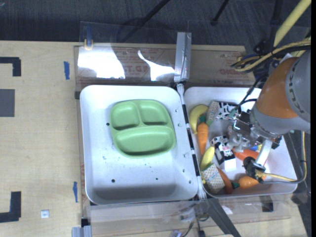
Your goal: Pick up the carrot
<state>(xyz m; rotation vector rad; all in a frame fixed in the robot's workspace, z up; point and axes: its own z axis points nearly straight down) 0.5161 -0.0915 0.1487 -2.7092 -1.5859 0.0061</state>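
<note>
Two bins (98, 98) side by side. Carrot (202, 136) lies at nine o'clock of gripper (236, 144). Jaw state cannot be told.

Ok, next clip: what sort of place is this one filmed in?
Most likely a robotics lab's test bench, not a kitchen. A grey and orange arm reaches over two white bins; one holds a green divided plate, the other toy food including a carrot. Blue tape marks dot the wooden benchtop.
</note>
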